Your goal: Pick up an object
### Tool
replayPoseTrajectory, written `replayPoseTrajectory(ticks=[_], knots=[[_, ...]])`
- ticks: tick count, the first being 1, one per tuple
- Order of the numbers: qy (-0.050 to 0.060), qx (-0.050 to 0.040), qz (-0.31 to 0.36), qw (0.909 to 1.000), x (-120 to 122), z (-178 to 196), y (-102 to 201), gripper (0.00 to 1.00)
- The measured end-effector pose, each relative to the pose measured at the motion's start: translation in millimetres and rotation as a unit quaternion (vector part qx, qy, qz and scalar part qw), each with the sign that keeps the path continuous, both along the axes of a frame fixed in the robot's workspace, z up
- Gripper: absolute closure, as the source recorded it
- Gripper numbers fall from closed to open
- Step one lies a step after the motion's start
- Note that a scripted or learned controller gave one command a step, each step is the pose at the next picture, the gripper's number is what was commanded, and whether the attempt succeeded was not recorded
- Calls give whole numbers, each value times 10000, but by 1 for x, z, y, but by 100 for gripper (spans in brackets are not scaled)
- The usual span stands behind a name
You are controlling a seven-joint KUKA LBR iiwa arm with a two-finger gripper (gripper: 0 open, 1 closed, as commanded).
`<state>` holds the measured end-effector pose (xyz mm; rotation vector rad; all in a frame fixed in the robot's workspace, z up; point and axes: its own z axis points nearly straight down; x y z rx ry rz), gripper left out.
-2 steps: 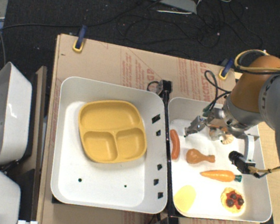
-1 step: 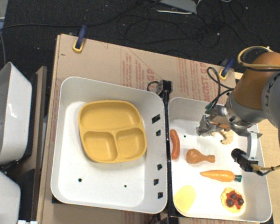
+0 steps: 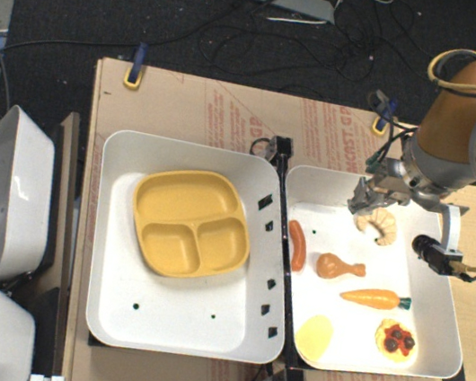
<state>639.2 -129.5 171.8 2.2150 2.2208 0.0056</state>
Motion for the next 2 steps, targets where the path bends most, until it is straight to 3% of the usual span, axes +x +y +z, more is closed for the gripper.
replayPoseTrajectory(ticks=[1,2], knots=[[2,-2,-1,10000,1,35,0,100],[27,12,23,10000,-4,44,48,100]])
